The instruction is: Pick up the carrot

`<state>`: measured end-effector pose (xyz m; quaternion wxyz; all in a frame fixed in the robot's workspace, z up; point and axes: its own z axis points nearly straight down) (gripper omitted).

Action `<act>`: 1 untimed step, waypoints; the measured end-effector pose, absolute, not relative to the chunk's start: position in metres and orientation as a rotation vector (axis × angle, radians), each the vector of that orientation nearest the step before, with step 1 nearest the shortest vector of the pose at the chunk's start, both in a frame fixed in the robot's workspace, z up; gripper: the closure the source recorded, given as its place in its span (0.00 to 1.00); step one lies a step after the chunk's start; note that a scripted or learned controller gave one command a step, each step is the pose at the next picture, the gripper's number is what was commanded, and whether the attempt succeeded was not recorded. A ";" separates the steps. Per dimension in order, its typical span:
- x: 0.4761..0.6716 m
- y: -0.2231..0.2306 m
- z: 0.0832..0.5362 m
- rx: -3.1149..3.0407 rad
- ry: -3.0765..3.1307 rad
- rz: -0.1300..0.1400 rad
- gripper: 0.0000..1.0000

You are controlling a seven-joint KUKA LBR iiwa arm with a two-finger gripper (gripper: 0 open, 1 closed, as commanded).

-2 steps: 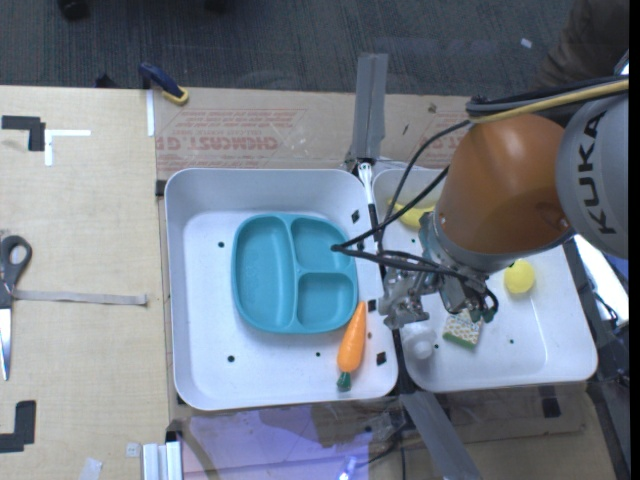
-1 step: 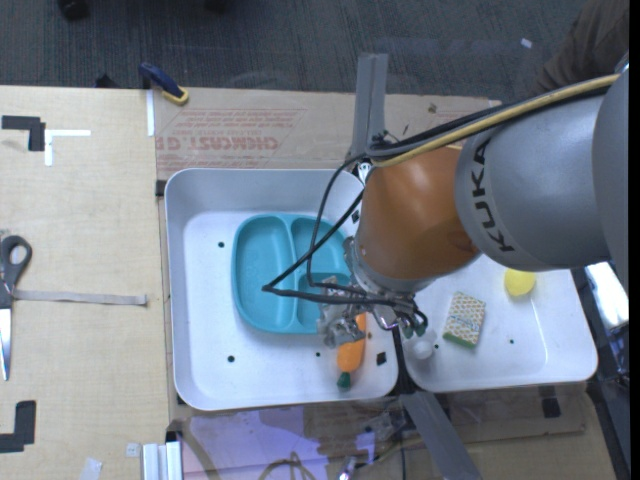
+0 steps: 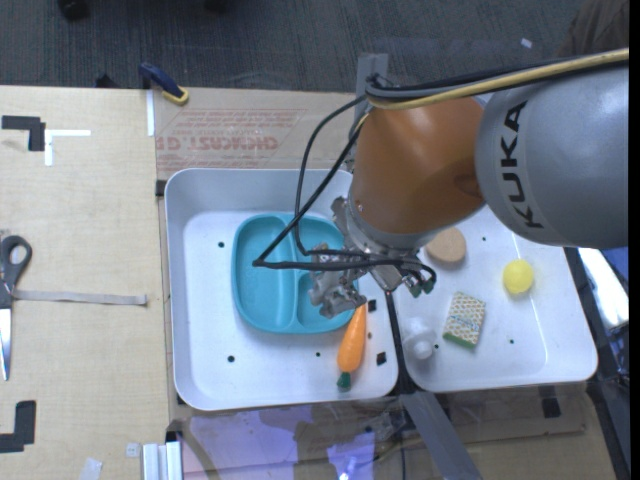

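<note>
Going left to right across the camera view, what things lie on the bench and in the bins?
Scissors → blue divided plate → carrot → sponge → yellow ball.

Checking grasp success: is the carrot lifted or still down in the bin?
Cannot tell for sure. The carrot sits in the left bin beside the blue plate, its top right under the gripper; contact and lift aren't visible.

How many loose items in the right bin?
4: a tan round piece near the arm, a yellow ball toward the right wall, a patterned sponge mid-bin, a small white object at the front left. The arm may hide more.
</note>
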<state>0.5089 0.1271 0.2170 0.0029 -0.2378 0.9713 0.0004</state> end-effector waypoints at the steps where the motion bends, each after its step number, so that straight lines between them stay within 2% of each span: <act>1: 0.532 0.089 0.243 -1.053 2.953 0.000 1.00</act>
